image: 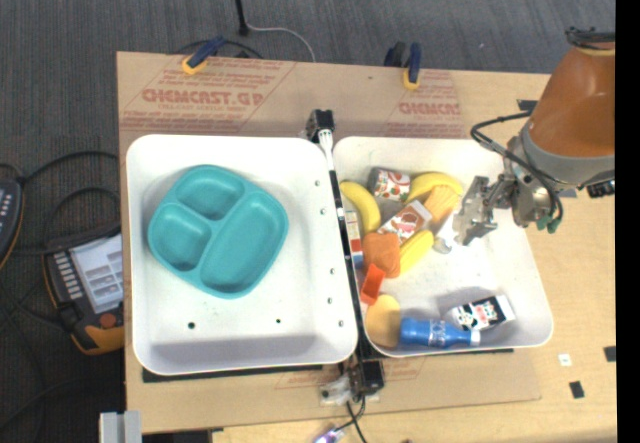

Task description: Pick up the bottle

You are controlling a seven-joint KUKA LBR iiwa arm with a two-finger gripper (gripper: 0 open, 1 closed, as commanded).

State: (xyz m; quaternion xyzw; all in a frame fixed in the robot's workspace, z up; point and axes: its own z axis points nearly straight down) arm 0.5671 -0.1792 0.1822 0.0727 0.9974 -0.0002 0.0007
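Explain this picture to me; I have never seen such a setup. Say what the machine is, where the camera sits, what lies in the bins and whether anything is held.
One camera looks down at a slant on a bench. The grey and orange shape at the right is a robot arm; its gripper hangs over the right bin, with nothing seen between its fingers. The left bin holds a teal divided plate. The right bin holds toy food: bananas, small cartons and a blue bottle lying on its side near the front edge. The bottle is what the arm should pick up; it lies apart from the gripper.
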